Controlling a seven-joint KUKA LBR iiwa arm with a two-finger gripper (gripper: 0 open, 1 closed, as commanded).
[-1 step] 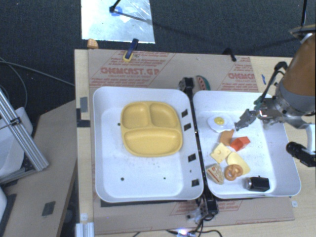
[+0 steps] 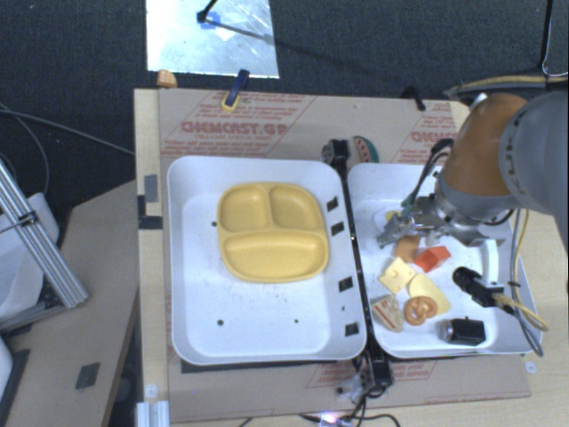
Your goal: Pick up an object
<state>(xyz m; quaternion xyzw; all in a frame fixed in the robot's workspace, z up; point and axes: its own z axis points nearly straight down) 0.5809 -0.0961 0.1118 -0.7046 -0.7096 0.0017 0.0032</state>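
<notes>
My gripper point(image 2: 400, 231) hangs over the upper left part of the right bin point(image 2: 382, 178), the grey arm and its orange band reaching in from the right. A small tan-orange piece point(image 2: 406, 248) lies right under its tip; whether they touch is unclear. Next to it sits a red block point(image 2: 433, 258). Below them lie two pale yellow cheese-like pieces point(image 2: 396, 276) point(image 2: 429, 290), a pretzel point(image 2: 419, 310), a sandwich slice point(image 2: 388, 313) and a small black object point(image 2: 463, 331) near the bin's front edge.
The left bin point(image 2: 191, 327) holds a yellow divided plate point(image 2: 271, 232) in its upper middle. A black divider point(image 2: 348, 238) runs between the two bins. Cardboard point(image 2: 267, 123) lies under both. An aluminium frame point(image 2: 36, 238) stands off the bench at the left.
</notes>
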